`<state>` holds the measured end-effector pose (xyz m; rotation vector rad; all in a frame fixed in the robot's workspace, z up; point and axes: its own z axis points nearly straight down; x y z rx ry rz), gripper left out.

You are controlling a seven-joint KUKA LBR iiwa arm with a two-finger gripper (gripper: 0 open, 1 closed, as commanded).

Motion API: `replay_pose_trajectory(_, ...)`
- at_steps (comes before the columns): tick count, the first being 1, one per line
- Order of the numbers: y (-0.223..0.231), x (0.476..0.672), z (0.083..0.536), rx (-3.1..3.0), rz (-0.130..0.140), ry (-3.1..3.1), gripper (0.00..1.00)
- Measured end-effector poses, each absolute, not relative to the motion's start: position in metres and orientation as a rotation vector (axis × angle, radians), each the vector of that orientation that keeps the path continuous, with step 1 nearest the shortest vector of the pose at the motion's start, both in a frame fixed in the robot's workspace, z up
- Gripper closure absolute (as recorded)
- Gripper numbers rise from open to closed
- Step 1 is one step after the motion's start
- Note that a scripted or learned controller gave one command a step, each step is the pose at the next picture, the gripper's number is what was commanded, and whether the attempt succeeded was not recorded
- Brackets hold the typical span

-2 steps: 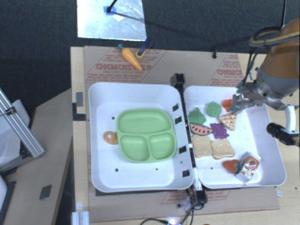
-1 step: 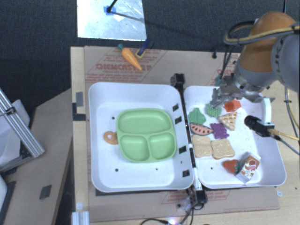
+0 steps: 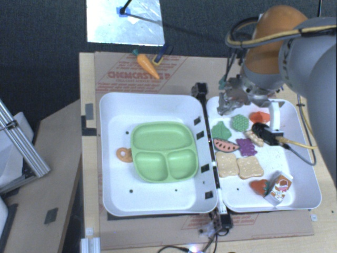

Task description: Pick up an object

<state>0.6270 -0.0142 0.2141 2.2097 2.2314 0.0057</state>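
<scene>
Landmark: the black hinged divider point(image 3: 206, 141) running between the two shallow white bins.

The grey metal two-finger gripper point(image 3: 227, 105) hangs over the far end of the right-hand white bin point(image 3: 308, 186), just right of the divider's far end. Nothing visible between its tips. How far the tips are spread cannot be told from this slant; they blur into the wrist hardware.

Candidate things all lie right of the divider. Closest to it: a dark green leaf-shaped toy piece point(image 3: 221, 130), a red-and-green watermelon slice toy point(image 3: 225, 145) just nearer the camera, then two tan toast-shaped slices point(image 3: 239, 166) side by side. A round light-green dotted piece point(image 3: 240, 122) sits just nearer the camera than the gripper and is judged the nearest target. Further from the divider: a purple flat piece point(image 3: 246, 146), a small orange-red piece point(image 3: 259, 117), and a small printed carton point(image 3: 278, 187) at the near end.

Left of the divider, in the left-hand white bin point(image 3: 113, 152): a pale green three-compartment plastic tray point(image 3: 163, 152) and a small orange ring point(image 3: 124, 155) just beside it.

Key relation, as a judgement: the dotted green piece lies toward the camera from the gripper, a little further from the divider. Being round, it offers no long axis to align with, so a short shift and a descent would likely serve.
</scene>
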Motion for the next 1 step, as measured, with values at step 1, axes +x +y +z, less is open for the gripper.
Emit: replay_pose_trajectory(1, -0.0021, 0.6402, 0.2256, 2.213, 0.005, 2.227, 1.00)
